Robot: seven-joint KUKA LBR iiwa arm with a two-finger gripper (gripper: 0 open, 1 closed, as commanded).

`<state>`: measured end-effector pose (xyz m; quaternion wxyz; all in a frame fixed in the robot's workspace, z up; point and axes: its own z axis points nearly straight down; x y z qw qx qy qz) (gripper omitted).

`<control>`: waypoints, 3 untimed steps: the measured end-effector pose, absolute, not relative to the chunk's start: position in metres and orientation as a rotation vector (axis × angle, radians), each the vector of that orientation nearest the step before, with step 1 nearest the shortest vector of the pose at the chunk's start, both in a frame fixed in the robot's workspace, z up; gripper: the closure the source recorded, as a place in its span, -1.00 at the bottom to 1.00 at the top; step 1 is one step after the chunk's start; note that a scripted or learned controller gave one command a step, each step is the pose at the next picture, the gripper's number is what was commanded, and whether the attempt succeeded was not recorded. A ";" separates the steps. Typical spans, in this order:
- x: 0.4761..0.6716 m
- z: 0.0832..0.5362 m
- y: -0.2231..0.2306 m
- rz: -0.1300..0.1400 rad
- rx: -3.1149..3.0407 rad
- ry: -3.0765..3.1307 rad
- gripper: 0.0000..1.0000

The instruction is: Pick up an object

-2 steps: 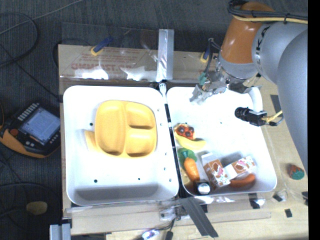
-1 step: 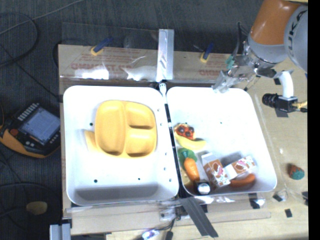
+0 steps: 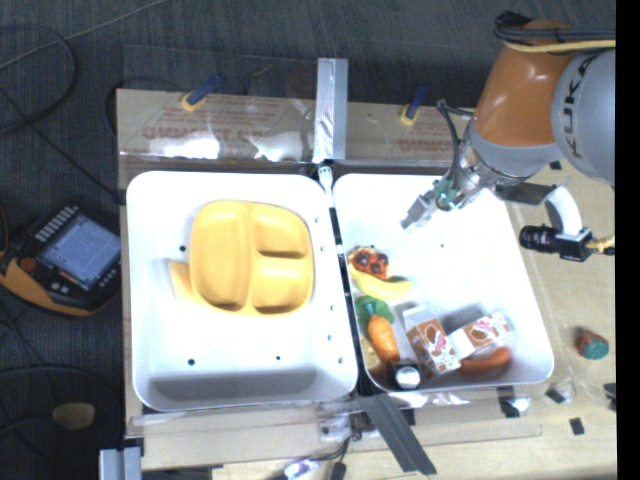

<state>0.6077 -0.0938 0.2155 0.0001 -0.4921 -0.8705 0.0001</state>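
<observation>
I judge the small orange plastic toy carrot (image 3: 382,337) light, rigid, slippery; I'd grip mid-body. Two-finger gripper (image 3: 425,208) hovers, jaws apart, holding nothing.

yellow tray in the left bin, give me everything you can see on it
The yellow divided tray looks like glossy moulded plastic, rounded-square, with one large compartment and two smaller ones. It seems to lie upside down, compartments bulging upward, slightly tilted, in the upper middle of the left bin. A pale yellow piece pokes out under its left edge. Nothing rests on it.

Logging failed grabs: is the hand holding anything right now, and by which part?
Nothing is held. The hand hangs over bare floor of the right bin, apart from the toys heaped at its near side.
</observation>
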 end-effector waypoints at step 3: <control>0.628 0.101 -0.107 -0.022 -1.583 -2.736 -1.00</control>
